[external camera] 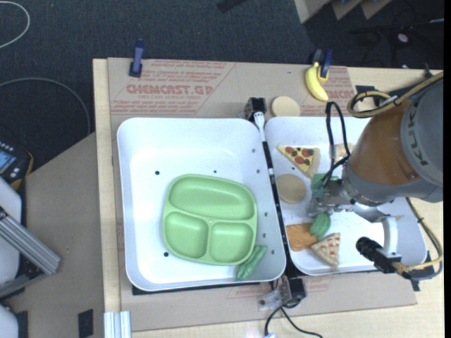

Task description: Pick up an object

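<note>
- Camera view: gripper (pixel 321 206) sits in the right bin (pixel 416 248), beside the pizza slice (pixel 328 248)
- Finger state cannot be told; a green object (pixel 320 224) lies directly under it

Divided tray (pixel 209 218) in left bin (pixel 134 189), pea pod (pixel 250 261) at its near corner, pizza slices (pixel 299 156) and round biscuit (pixel 290 187) in right bin (pixel 416 241), banana (pixel 316 83) on worktop (pixel 176 90) behind.

A cardboard-topped bench (pixel 176 90) printed with red lettering carries two shallow white bins side by side: the left bin (pixel 134 189) and the right bin (pixel 296 129). On the bare board beyond the bins lie a yellow banana (pixel 315 83) at the far right and a round tan disc (pixel 285 106) just beside the right bin's far edge
</note>
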Action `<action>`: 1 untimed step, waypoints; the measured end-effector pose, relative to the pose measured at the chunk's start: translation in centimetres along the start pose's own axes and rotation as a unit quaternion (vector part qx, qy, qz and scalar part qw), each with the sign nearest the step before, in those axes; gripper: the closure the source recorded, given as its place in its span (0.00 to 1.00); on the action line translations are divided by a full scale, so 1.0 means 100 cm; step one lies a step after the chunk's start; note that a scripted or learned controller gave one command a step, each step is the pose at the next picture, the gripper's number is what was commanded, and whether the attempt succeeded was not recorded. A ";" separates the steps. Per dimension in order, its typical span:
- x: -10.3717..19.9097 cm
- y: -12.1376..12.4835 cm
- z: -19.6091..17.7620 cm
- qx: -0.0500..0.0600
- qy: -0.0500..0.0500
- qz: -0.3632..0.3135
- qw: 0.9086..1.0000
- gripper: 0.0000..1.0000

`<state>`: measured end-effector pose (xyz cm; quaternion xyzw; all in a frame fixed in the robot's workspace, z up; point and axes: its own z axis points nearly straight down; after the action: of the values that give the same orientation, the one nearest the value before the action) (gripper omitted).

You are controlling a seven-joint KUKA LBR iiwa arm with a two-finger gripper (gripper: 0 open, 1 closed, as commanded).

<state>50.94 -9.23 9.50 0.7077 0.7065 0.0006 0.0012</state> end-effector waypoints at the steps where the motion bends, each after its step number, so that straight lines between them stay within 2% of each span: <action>1: 0.085 0.033 -0.096 -0.005 0.002 -0.006 1.000 1.00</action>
<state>54.23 -0.71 19.06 0.7033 0.7109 0.0056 0.0032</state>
